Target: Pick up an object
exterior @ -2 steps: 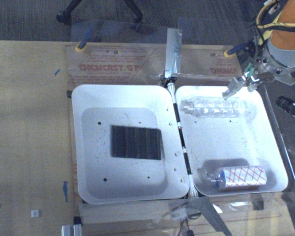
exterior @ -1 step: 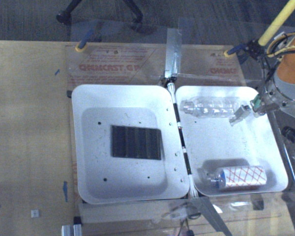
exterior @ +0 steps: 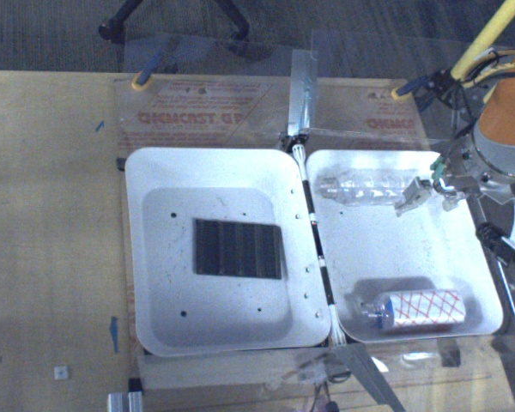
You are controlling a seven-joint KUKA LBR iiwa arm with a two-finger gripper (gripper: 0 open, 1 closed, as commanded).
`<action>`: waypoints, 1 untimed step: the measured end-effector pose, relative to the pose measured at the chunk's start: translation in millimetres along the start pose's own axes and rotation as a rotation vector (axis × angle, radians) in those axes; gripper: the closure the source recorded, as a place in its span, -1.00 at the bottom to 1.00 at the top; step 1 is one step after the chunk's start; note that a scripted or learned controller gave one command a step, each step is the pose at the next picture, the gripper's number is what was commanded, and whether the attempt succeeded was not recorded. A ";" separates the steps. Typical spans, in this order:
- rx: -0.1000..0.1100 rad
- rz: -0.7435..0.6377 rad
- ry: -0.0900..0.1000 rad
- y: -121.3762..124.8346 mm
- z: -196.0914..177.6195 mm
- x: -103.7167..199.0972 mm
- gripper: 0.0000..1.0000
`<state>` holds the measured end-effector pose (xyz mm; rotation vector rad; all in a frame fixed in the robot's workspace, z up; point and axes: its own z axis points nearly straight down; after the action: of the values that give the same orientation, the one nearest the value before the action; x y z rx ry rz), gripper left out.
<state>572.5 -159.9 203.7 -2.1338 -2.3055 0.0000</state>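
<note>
Gripper [exterior: 419, 192] touching clear bottle [exterior: 366, 187] (far edge), right bin [exterior: 463, 239]

two white bins [exterior: 146, 230]; the left has one dark slatted panel [exterior: 239, 248], the right two bottles [exterior: 369, 187].

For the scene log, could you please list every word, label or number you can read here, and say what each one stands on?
"CHEMCAST GP", best guess, red and blurred: clear sheet behind the left bin.
Red print, cut off and unreadable: clear sheet behind the right bin.
Red crosshatch pattern, no readable words: white bottle with blue cap.
No readable label: clear plastic bottle.
No text: dark ribbed block.
</note>
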 end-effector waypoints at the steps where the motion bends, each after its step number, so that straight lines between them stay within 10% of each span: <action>1: -0.009 -0.137 -0.002 -31.4 115.6 44.7 -1.00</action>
<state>537.7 -117.7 88.1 -1.9750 -2.4522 -0.0080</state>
